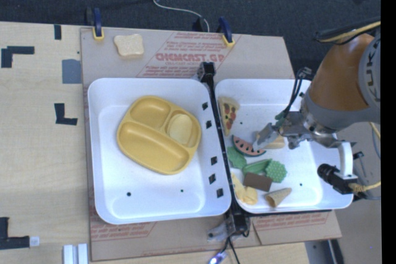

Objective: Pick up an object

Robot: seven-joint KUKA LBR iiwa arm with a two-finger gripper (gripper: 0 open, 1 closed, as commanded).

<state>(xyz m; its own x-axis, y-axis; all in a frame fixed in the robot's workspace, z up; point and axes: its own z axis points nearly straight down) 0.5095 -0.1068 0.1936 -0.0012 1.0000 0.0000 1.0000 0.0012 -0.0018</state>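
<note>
Several toy foods crowd the right bin (309,195); the claw (267,135), its state I cannot tell, hovers right-centre, just above the watermelon slice (246,148), whose long axis runs diagonally lower-left of it.

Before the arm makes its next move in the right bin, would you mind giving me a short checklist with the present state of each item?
1. Gripper over the right bin: ok.
2. Nearest target, watermelon slice, beside the gripper: ok.
3. Something held in the jaws: cannot tell.
4. Items crowded: green pieces, brown block and cone lie close together: not ok for a clean single pick.
5. Pizza slice lies apart near the divider: ok.
6. Yellow tray sits in the left bin, out of the way: ok.
</note>
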